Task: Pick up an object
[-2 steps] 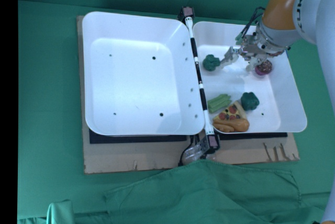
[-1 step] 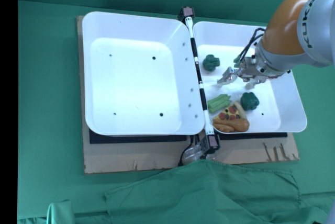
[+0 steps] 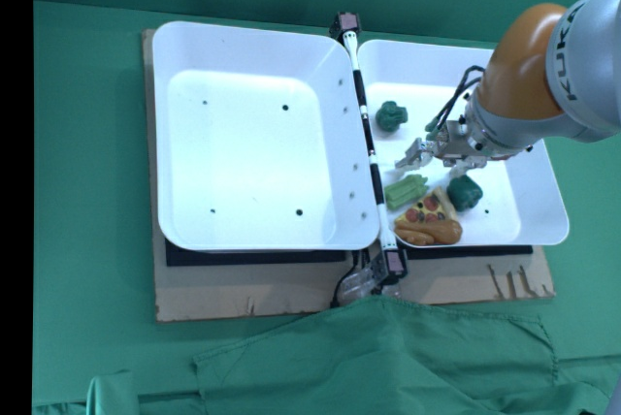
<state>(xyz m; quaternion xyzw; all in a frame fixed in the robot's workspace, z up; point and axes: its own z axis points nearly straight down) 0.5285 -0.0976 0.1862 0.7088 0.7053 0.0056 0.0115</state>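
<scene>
The green toy pepper [image 3: 465,192] is seen in the right bin [image 3: 543,200], at five o'clock from the hand [image 3: 419,153], which is spread open and empty. It is judged light, stiff, slippery; its sides are best pinched.

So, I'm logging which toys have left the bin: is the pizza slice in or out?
In. The pizza slice lies on the floor of the right bin, by its near edge, beside a hot dog.
</scene>
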